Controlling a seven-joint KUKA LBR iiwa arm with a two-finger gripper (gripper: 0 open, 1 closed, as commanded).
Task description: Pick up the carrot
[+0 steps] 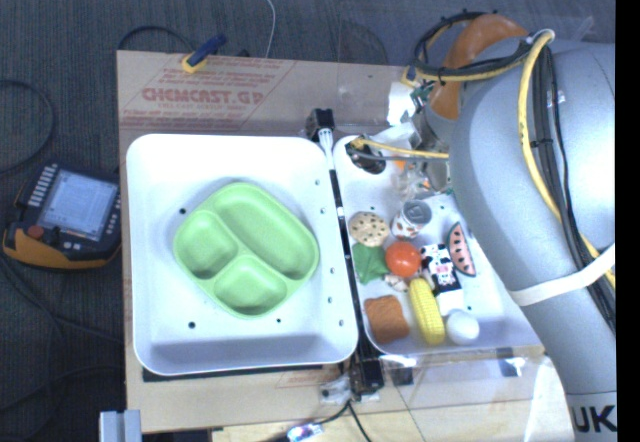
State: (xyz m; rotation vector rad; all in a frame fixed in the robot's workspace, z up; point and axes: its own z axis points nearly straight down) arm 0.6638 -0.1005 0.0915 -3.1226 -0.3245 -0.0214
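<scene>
The grey arm (530, 170) reaches in from the right and covers the right side of the right bin (372, 188). My gripper (402, 166) hangs low over the far end of that bin, partly wrapped in yellow cable. A small sliver of orange (399, 167), possibly the carrot, shows right under it, and most of it is hidden. I cannot tell if anything is held.
The near half of the right bin holds a cookie (368, 227), a tomato (403, 258), corn (427, 310), a brown bread piece (385, 318), a white egg (462, 328) and a watermelon slice (460, 250). The left bin (160, 170) holds a green divided plate (246, 248).
</scene>
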